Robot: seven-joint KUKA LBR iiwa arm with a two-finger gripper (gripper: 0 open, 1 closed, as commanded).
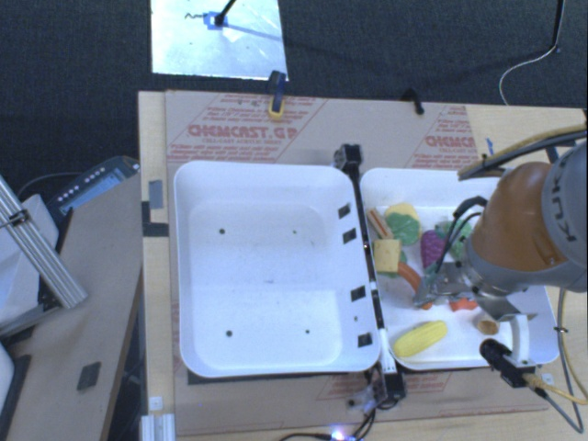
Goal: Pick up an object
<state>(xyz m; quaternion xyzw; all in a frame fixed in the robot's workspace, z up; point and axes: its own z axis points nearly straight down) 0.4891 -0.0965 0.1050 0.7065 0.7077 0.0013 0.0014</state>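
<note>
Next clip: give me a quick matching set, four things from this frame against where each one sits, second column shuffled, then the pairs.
Things:
1. corn cob
2. purple toy
3. yellow clip
4. shiny metal sheet

Places:
A. on the cardboard, beyond the left bin
B. near the front edge of the right bin
C. on the dark floor, past the bench's far edge
D. mid right bin, just left of the arm's orange band

Pairs: 1-B, 2-D, 3-A, 4-C

Yellow corn cob (420, 337) lies near the right bin's (459, 361) front edge.
</note>
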